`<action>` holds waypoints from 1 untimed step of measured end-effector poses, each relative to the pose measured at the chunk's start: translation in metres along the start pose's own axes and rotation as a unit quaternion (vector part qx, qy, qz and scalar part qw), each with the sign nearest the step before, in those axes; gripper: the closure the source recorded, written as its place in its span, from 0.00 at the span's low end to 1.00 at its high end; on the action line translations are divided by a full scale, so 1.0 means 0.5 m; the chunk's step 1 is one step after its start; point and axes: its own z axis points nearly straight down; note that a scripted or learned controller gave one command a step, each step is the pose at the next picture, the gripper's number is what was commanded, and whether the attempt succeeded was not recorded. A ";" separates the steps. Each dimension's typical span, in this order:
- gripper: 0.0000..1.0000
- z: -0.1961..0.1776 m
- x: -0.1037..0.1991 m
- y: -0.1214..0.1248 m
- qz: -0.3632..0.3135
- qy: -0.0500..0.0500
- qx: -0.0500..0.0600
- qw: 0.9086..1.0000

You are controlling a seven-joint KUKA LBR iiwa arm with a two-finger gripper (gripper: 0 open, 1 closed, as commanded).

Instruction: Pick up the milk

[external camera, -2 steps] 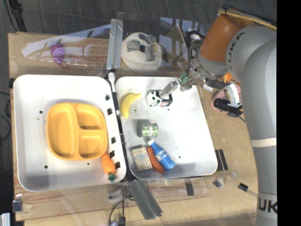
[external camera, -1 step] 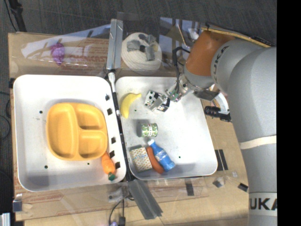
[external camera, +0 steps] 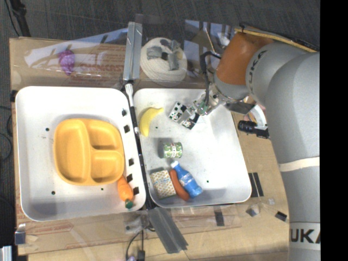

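Gripper (external camera: 191, 118) hung low over the far part of the right bin (external camera: 231, 162), at the end of the grey arm (external camera: 283, 97) that reached in from the right, its orange band (external camera: 235, 58) just above the wrist. Whether the tool was spread or pressed together could not be told; its tip was small and cluttered in the view.

A small black-and-white patterned carton, the milk (external camera: 175, 112), lay on the bin floor just to the left of the gripper, so close that touching or apart could not be settled. Nothing showed it clearly gripped. A banana (external camera: 149, 119) lay further left of the milk, near the bin's left wall.

Nearer the camera, toward the middle of the same bin, lay a green can (external camera: 173, 149) on its side. Along the near edge were a checked packet (external camera: 161, 182), a red-orange item (external camera: 179, 188) and a blue bottle (external camera: 188, 182), all crowded together.

In the left bin (external camera: 32, 200) sat a yellow divided tray (external camera: 89, 151), with a carrot (external camera: 125, 191) by its near right corner.
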 end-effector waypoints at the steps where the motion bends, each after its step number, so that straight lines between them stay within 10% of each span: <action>1: 1.00 -0.168 0.073 0.046 0.046 -0.003 -0.002 0.999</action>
